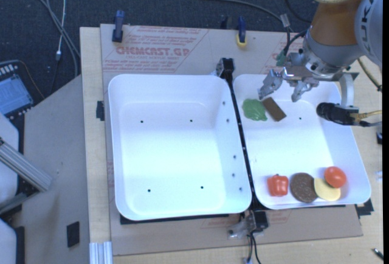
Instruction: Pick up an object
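So the gripper (282, 87) is hanging over the far end of the right bin (349, 153), with its two fingers spread apart and nothing between them. One finger (268, 85) sits right above a small brown flat piece (275, 109), looks like it could be just touching the top corner of it but honestly I can't tell for sure from this angle. The other finger (300, 90) is off to the side over bare white bin floor. That brown piece lies tilted and is snug against a green leafy-looking thing (254, 110), which sits near the divider between the two bins. Above the gripper you've got the grey wrist and the orange band of the arm (343, 4) coming in from the right, with a yellowish cable looped around the top of it. Down at the near end of the same bin there's a little row of play food: a red pepper (278, 185), a dark brown round patty-ish disc (302, 187), a yellow piece (328, 191) and a red tomato (335, 176) resting partly on the yellow one, all close together and well apart from the gripper. The left bin (121, 153) sits just beside the right one, both on a board (158, 50) with reddish printing, clamped at the far edge with a blue clamp (118, 25).
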You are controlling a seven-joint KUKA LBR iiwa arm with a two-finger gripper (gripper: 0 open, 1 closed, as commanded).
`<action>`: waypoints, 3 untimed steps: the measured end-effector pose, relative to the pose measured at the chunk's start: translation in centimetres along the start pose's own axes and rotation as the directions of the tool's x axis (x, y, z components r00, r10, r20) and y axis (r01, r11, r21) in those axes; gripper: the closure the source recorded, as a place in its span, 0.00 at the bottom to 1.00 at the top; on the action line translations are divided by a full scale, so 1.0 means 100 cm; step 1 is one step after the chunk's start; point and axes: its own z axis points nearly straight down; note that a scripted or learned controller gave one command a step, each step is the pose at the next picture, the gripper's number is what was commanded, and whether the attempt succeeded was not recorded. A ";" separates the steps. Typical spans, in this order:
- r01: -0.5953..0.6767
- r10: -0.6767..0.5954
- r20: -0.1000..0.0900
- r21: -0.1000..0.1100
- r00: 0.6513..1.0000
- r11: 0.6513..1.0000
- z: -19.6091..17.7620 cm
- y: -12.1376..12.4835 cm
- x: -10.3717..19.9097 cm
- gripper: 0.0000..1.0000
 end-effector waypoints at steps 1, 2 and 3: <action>0.000 0.000 0.000 -0.007 1.000 1.000 -0.004 0.001 0.000 0.00; 0.000 0.000 0.000 -0.003 1.000 1.000 0.044 0.010 -0.003 0.00; 0.000 0.000 0.000 -0.003 1.000 1.000 0.091 0.005 -0.010 0.00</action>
